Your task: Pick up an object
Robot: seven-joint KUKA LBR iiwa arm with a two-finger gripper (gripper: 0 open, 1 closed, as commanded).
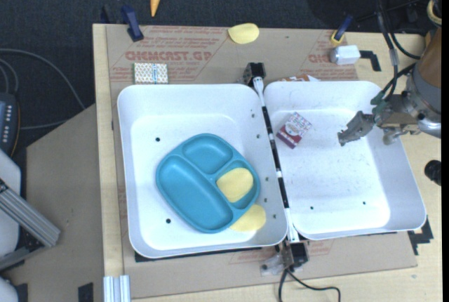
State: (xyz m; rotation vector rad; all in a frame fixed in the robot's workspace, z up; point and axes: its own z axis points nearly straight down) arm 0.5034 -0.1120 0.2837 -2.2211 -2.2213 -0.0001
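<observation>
A small red and white packet (293, 130) lies in the right bin (393, 220), near its far left corner. My gripper (349, 134) hangs over the same bin, to the right of the packet and apart from it, with the arm coming in from the right edge. In the left bin (140, 118) a blue divided plate (193, 185) carries a yellow piece (236, 183). A second yellow piece (250, 219) rests against the plate's near rim.
On the bench behind the bins lie a yellow lump (243, 33), a patterned packet (151, 72), two blue clips (131, 23) and a white box (345, 55). A small carrot (155, 2) lies on the dark floor beyond.
</observation>
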